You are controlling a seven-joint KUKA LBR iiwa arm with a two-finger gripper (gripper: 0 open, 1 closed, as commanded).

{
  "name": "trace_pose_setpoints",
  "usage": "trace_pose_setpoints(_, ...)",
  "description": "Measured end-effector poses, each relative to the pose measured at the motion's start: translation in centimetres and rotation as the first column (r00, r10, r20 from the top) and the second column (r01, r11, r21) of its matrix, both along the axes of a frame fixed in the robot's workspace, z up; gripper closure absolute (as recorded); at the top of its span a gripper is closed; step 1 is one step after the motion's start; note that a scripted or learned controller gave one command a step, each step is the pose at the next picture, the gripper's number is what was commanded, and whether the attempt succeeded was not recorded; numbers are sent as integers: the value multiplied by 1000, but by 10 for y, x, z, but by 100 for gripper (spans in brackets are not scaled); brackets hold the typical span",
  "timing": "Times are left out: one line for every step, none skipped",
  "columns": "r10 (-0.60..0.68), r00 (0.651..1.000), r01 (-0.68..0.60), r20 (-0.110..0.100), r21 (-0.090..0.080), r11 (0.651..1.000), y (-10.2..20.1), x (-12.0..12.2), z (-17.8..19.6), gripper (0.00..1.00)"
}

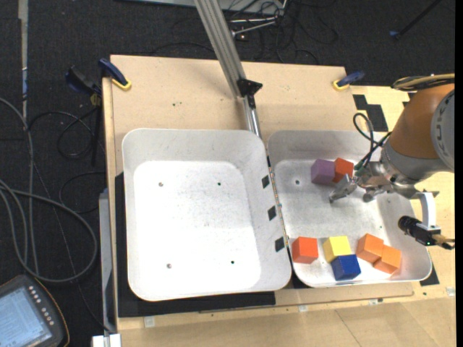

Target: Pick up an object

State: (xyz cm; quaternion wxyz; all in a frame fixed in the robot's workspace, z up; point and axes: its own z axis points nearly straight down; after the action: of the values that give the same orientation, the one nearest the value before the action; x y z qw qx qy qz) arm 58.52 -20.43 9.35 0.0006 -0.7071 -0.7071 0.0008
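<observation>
Grey arm with orange band reaching in from 3 o'clock, two-finger gripper low inside the right-hand shallow white bin. Jaws parted a little, tips splayed toward 9 o'clock, nothing between them.

Nearest candidates at 11 o'clock of the fingertips: small purple matte cube and small orange-red cube touching each other, the orange-red one just beside the gripper body. No contact with fingers evident.

Remaining blocks along the bin's 6 o'clock edge: orange cube, yellow cube with blue cube touching below it, two orange blocks piled toward 5 o'clock. Left-hand white bin holding only dark specks.

Risks, as judged:
- Fingers closing on bare floor, short of the purple cube; cause, tips set to one side of it.
- Purple and orange-red cubes pressed together, so one finger likely to land on a top face or shove the pair away rather than straddle one.
- Smooth hard-edged cube faces on slick, speckled plastic floor: easy sliding under a glancing push, easy twisting out of a corner pinch.
- Curved bin wall near 12 o'clock: cubes liable to ride up it if pushed.
</observation>
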Motion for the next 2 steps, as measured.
trace_pose_setpoints(0,1000,0,5,-1,1000,0,1,12,100)
trace_pose_setpoints(1,1000,-1,8,-2,1000,1,-1,56,100)
